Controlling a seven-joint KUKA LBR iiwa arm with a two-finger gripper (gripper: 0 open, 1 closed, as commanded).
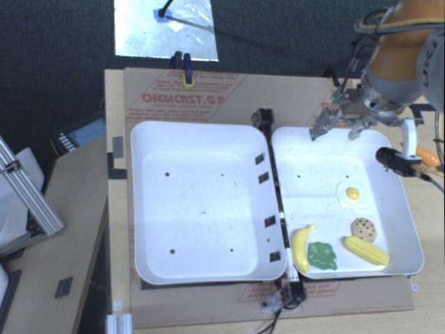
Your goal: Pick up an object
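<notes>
Right now the pincer (341,125) hangs in the upper right of the frame, over the back edge of the right bin (396,186). Its two fingers are spread apart, and nothing sits between them. So it is let go and carries nothing.

All the things to pick lie lower in the frame, at the front of that same bin. A fried egg toy (352,194) is the nearest one, below the pincer and a bit to the right. Lower down sits a round cookie (362,228). Just under the cookie lies a yellow corn cob (366,250), close to touching it. At the bottom left corner of this bin lies a banana (301,248), hard against the bin wall, and a green leafy piece (322,255) lies right beside it, touching. The left bin (146,152) has no toys in it.

To do this step well, I think the arm should pick one thing and come down right over its middle. The egg and the cookie are flat, so the fingers may slide over them. The banana is pressed to the wall, so one finger may bump the wall. The corn cob looks like the best choice: it is thick, and the fingers could go on each long side. Turn the pincer so it closes across the cob, not along it. Go down slowly, squeeze, then lift straight up.
</notes>
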